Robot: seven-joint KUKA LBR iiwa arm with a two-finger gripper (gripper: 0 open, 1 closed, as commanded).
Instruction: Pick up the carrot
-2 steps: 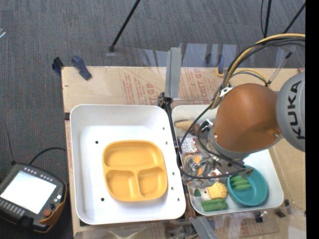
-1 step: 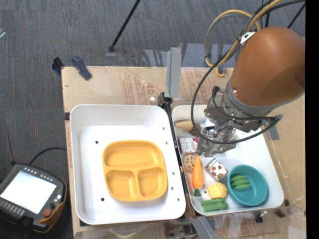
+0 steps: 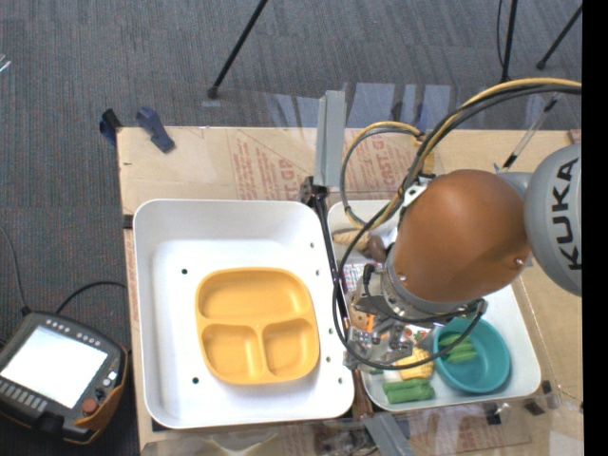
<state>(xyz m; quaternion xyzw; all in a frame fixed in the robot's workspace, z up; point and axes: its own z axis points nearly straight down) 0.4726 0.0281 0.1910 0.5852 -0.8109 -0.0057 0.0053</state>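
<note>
Over the right bin (image 3: 528, 364), low near its left side, hangs the gripper (image 3: 378, 335); whether it grips anything cannot be told. Beside it lie a teal bowl (image 3: 475, 361) and green vegetable (image 3: 408, 393); no carrot is identifiable. Left bin (image 3: 171, 226) carries a yellow tray (image 3: 256, 325).

Two bins: left bin (image 3: 166, 255) white, right bin (image 3: 525, 369) white. Sectioned tray (image 3: 256, 323) in left bin: yellow-orange, plain. Bowl (image 3: 475, 361) in right bin: teal, with green pieces (image 3: 460, 352) inside. Beside bowl: green item (image 3: 409, 393) and pale yellow item (image 3: 415, 368). Arm (image 3: 560, 221): grey with black lettering; wrist band (image 3: 461, 236) orange-brown, glossy. Cables (image 3: 380, 145): black and yellow. Desk (image 3: 237, 160): tan cardboard, red print. Floor (image 3: 114, 46): dark grey carpet, fine ribbing. Pendant (image 3: 57, 373): grey, white screen, orange trim.
</note>
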